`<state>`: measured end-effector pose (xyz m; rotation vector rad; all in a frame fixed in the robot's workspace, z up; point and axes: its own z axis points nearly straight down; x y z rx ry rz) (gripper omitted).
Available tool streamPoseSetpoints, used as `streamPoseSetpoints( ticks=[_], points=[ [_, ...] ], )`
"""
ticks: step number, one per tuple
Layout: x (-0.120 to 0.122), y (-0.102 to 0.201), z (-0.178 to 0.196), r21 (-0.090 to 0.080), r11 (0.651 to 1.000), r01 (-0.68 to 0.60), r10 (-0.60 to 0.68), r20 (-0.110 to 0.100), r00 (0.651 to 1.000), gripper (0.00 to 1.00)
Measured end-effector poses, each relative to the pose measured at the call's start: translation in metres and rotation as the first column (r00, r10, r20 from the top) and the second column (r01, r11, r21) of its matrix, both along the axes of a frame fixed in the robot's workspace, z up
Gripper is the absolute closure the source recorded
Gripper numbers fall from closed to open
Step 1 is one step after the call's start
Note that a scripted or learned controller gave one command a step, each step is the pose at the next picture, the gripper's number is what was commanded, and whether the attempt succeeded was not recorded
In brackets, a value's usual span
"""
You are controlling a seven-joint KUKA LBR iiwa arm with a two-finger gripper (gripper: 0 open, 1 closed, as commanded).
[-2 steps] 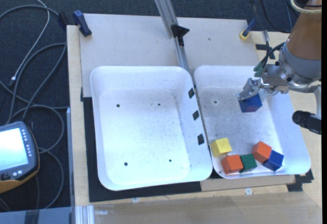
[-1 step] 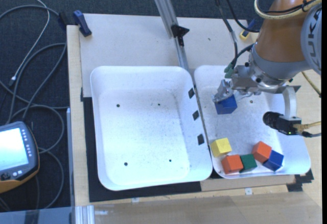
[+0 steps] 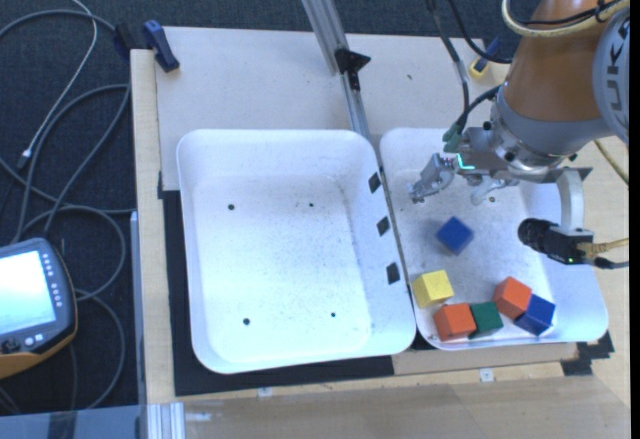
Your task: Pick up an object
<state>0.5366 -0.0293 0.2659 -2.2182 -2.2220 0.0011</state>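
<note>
my gripper (image 3: 455,185) hangs over the upper part of the right bin (image 3: 590,299), its two fingers spread apart with nothing between them. the left finger points down and to the left, and a small green light glows at the wrist just above it.

on my grey arm, near the right edge, part of some dark lettering shows, a "u" and a "k"; the rest is cut off. i can read no other writing.

the objects i could pick up all lie in the right bin. a blue cube (image 3: 455,234) sits alone just below my fingers, apart from them. lower down, a yellow cube (image 3: 433,287) sits near the bin's left wall. along the bottom edge sit an orange cube (image 3: 453,320), a green cube (image 3: 487,317) touching it, a second orange cube (image 3: 512,296) and a second blue cube (image 3: 538,314).

the left bin (image 3: 200,167) lies beside it, speckled with dark dots. both bins rest on a pale wooden bench (image 3: 250,67) over dark carpet. a blue clamp (image 3: 160,44) grips the bench's far left corner. a metal rail (image 3: 315,2) slants down between the bins. a handheld control pendant (image 3: 30,302) lies on the floor at left, with cables looping near it.

my arm reaches in from the right, its orange band (image 3: 560,42) above the wrist.
</note>
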Motion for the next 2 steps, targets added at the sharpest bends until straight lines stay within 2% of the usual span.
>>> streamPoseSetpoints(
  ticks=[1, 2],
  points=[
    [-0.044, -0.011, 0.072, -0.001, 1.000, 0.001, -0.001, 0.011, 1.000, 0.00],
    [-0.056, -0.037, 0.072, -0.001, 1.000, 0.004, -0.004, 0.002, 1.000, 0.00]
  ],
)
